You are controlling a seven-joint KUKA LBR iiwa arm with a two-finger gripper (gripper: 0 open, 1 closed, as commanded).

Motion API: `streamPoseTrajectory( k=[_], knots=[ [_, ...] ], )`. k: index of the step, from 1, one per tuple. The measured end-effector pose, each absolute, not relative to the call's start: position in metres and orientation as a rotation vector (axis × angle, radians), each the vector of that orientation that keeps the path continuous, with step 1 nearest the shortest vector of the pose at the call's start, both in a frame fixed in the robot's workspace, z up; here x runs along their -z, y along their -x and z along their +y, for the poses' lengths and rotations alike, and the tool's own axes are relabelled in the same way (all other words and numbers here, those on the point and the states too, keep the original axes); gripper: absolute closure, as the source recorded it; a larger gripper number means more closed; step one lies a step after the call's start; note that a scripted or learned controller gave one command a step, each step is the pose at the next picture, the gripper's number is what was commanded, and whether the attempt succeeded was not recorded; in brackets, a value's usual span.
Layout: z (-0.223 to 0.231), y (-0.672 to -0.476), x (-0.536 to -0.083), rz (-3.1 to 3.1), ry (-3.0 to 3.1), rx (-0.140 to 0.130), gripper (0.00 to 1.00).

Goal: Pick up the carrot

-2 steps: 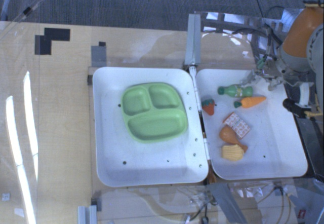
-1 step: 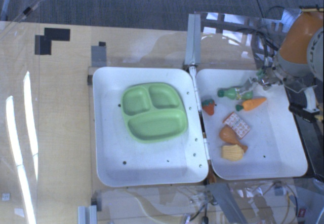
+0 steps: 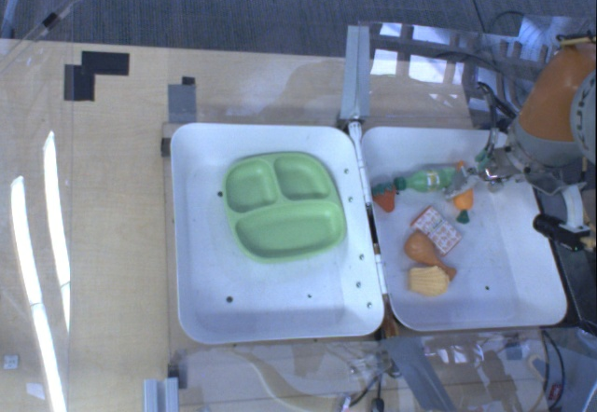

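The arm (image 3: 558, 107) enters from the right side of the bench and reaches over the far right part of the right bin (image 3: 522, 303). The pincer (image 3: 487, 173) sits low over that bin, near its far edge. Whether the pincer is apart or together cannot be told from this view.

The carrot (image 3: 463, 202) lies on the floor of the right bin, in its far half, just beside the pincer on the near-left side. It is small and orange with a green tip. No part of it is seen between the pincer's tips.

Other contents of the right bin:
- A green bottle (image 3: 424, 181) lies on its side along the far half, its end close to the pincer.
- A small red-orange piece (image 3: 383, 199) lies by the left wall.
- A red-and-white checked packet (image 3: 437, 228) lies near the centre.
- An orange drumstick-shaped item (image 3: 426, 251) lies just near of the packet.
- A yellow ridged item (image 3: 428, 281) lies towards the near-left corner.

The left bin (image 3: 201, 303) holds a green divided plate (image 3: 284, 205) near its centre.
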State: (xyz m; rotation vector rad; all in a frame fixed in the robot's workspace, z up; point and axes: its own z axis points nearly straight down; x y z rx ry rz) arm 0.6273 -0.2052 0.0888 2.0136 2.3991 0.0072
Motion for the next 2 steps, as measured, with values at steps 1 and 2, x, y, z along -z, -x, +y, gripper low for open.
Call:
streamPoseTrajectory(
  k=[1, 2],
  knots=[
    [-0.205, -0.63, -0.102, 2.396, -2.006, -0.014, 1.0],
    [-0.143, -0.652, -0.203, 2.594, -1.754, -0.007, 1.0]
  ],
)
